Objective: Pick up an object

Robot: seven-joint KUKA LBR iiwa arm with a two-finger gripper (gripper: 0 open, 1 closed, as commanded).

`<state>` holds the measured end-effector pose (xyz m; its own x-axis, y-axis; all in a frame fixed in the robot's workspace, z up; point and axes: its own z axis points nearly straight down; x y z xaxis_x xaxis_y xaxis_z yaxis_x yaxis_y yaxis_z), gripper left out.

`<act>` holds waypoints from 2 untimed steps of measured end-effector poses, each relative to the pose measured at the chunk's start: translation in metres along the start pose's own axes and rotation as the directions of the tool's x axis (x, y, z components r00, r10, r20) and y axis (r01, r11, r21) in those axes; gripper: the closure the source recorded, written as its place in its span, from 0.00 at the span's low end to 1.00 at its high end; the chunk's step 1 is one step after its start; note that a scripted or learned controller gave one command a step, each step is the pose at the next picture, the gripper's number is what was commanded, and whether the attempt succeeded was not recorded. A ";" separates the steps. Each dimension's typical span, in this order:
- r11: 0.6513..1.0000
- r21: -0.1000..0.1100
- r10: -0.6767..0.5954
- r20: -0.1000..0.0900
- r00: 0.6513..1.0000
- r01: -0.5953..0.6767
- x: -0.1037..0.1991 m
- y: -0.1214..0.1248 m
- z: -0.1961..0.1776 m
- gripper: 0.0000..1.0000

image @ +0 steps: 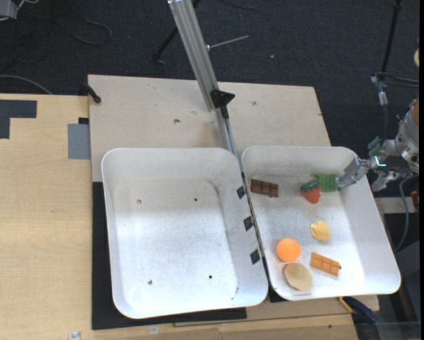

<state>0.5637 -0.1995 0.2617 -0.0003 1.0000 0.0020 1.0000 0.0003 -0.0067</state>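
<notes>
Two shallow white bins are sitting side by side on the worktop (155, 105), and all the loose things are lying in the right bin (378, 236), while the left bin (120, 211) is taking up the nine o'clock half of the pair. The claw (354, 172) is reaching in from three o'clock and hanging over the right bin's rim at about two o'clock; it is too small and blurred to read, so whether it is gripping anything cannot be told. Just beside its tip, toward nine o'clock, a red object with a green top (317, 188) is lying on the bin floor, the green part pointing toward the claw. At eleven o'clock in the same bin a brown chocolate bar (264, 188) is lying flat near the divider. Toward the bin's middle a small yellow piece (320, 231) is resting alone. Down at six o'clock an orange ball (288, 249) is sitting just above a tan rounded piece (298, 276), the two touching or nearly so, and an orange waffle-like block (325, 263) is lying near them at their three o'clock side. A slanted aluminium beam (198, 55) is rising from between the bins toward twelve o'clock.
</notes>
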 end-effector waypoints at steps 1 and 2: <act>1.000 -0.004 -0.001 0.001 1.000 0.001 0.000 0.001 -0.002 0.00; 1.000 0.002 0.000 -0.001 1.000 0.000 0.006 -0.003 0.061 0.00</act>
<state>0.5608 -0.1935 0.2009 -0.0003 1.0000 0.0031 1.0000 0.0004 -0.0089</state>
